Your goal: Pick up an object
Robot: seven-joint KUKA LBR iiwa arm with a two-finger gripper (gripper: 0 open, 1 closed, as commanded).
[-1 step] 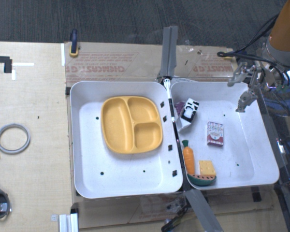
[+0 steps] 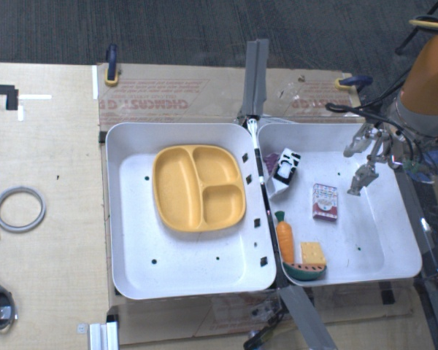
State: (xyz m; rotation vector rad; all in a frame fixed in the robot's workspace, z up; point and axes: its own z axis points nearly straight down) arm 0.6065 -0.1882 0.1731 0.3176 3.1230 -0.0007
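A small red box (image 2: 325,201) is lying flat near the middle of the right bin (image 2: 394,265), and nothing is touching it. The gripper (image 2: 366,160) is hanging above the bin's upper right part, up and to the right of the box, its two fingers standing apart and holding nothing. Along this bin's left wall a black-and-white carton (image 2: 285,168) is sitting near the top, with a carrot (image 2: 285,240) lower down, and a yellow sponge (image 2: 312,254) is resting just beside the carrot, against a green bowl (image 2: 305,272) at the near edge. The left bin (image 2: 128,261) is holding a yellow divided plate (image 2: 198,188). On the bench to the left a roll of tape (image 2: 18,208) is lying.
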